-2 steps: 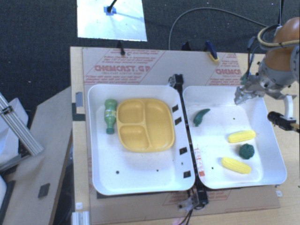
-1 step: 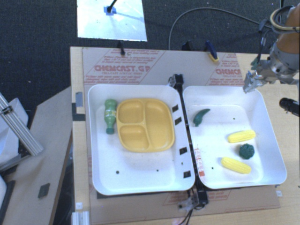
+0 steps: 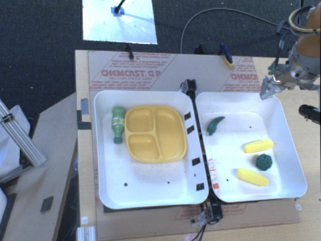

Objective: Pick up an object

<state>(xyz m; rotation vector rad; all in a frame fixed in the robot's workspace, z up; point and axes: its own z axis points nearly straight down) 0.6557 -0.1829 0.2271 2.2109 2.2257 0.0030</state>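
Nearest the camera, in the right bin, lay two ribbed yellow corn cobs, one by the front wall and the other just behind it, with a knobbly dark green broccoli floret between them. Farther back lay one smooth, curved green pepper. The left bin held one glossy yellow tray with three compartments, and a green bottle just beside it. Farthest, the gripper hung above the right bin's far right corner, holding nothing; how wide its fingers stood could not be made out.
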